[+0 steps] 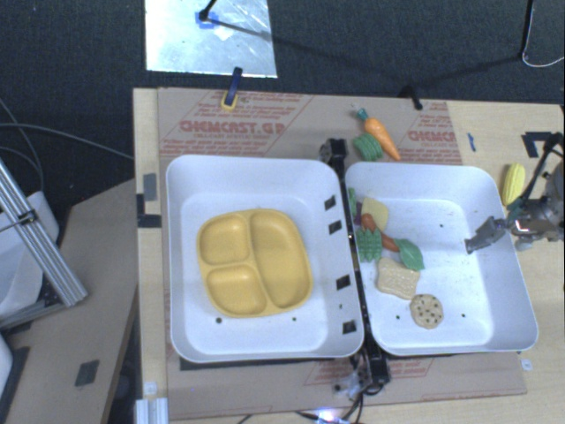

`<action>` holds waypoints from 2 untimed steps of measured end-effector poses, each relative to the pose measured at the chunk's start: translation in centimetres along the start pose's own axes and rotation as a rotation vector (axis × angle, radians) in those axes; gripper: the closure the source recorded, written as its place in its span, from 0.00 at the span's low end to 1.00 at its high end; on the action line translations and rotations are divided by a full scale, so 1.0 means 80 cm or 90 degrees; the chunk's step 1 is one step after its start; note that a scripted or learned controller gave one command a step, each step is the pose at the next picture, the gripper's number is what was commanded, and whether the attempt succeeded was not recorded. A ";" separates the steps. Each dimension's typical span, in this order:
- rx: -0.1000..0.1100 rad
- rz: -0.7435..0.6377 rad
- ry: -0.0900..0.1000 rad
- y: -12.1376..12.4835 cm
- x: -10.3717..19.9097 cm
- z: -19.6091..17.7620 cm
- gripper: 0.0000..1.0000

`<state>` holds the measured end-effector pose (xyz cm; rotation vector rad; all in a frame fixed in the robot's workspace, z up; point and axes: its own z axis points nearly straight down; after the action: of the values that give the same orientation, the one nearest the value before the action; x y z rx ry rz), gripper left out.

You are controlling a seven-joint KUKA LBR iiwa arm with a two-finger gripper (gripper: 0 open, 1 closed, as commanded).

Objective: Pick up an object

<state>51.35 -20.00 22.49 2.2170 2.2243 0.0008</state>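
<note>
Starting at the nine o'clock side, the left bin (177, 237) held a yellow divided plate (254, 261) lying flat near its middle, a receiving dish by the look of it, with nothing in its three wells. Across the black hinge strip, the right bin (503, 316) kept its toys bunched toward its nine o'clock wall: a pale yellow wedge (376, 211) at the top of the cluster, a small carrot with green leaves (372, 241) just below it, a green leaf piece (410, 254) at that carrot's three o'clock, a cracker (396, 279) touching the group at its six o'clock side, and a chocolate-chip cookie (426, 310) lying a little apart at five o'clock. Any of these could serve as the object to pick; the cookie, standing clear of the rest, seemed the easiest to take. Beyond the bins, at twelve o'clock, a larger carrot (380, 134) lay on the cardboard, and an ear of corn (513, 183) lay past the right bin's two o'clock corner. The gripper (484, 236) hung over the bin's three o'clock rim, well apart from the cluster, holding nothing that could be seen; whether it was spread or pinched I could not tell.
</note>
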 end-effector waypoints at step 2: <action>0.001 -0.006 0.004 -0.026 0.122 0.177 0.00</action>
<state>49.26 -10.23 8.36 2.2098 2.2382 0.0065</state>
